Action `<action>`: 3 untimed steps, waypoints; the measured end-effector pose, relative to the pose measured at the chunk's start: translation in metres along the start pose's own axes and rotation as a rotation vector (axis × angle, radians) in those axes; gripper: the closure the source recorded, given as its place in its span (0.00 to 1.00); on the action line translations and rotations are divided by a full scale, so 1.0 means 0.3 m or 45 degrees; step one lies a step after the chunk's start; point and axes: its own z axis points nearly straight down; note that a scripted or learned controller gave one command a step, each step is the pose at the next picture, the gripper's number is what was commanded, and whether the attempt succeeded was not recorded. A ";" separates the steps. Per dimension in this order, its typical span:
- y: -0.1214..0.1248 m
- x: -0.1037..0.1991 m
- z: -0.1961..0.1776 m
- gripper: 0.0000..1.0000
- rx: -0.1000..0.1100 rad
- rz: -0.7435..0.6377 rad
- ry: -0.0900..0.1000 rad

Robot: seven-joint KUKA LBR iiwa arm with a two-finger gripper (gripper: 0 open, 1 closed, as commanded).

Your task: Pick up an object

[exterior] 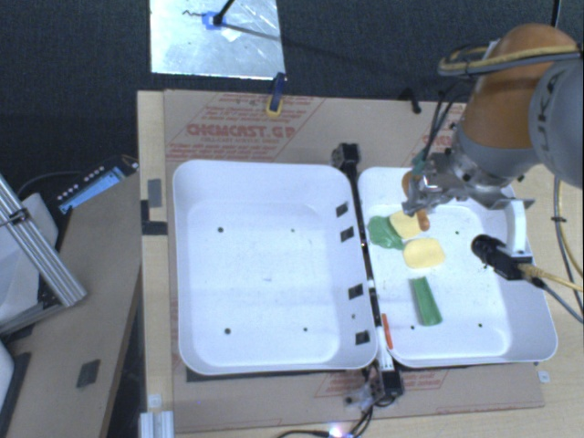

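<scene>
Where the arm reaches in from the right, its gripper hangs low over the far part of the right bin, just above a cluster of small objects. Whether the gripper is apart or together cannot be told, since the wrist hides its tip. An orange object lies partly covered beside the gripper. A pale yellow piece lies directly below the gripper, touching a green rounded object on its left. A second yellow piece lies just nearer the camera, close to the first. A green elongated object lies apart from the cluster, toward the near side of the bin, roughly upright in the view. A black cylindrical part projects over the bin's right side. The left bin adjoins the right bin along a central divider.
</scene>
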 end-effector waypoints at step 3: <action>-0.286 0.118 0.060 1.00 0.019 0.006 0.004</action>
